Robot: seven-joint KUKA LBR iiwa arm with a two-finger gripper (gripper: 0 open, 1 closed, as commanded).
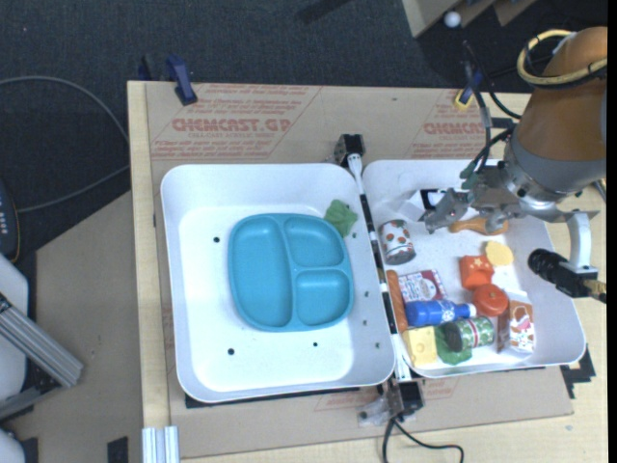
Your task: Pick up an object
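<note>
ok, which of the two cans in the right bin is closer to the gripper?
The brown-and-white can by the divider; the green can sits at the near edge, farther from the gripper.

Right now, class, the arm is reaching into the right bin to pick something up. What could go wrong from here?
1. The right bin is crowded: the blue bottle, green can and yellow block lie close together, so the gripper might nudge neighbours or catch two things.
2. The small can lies on its side and may roll away if touched.
</note>
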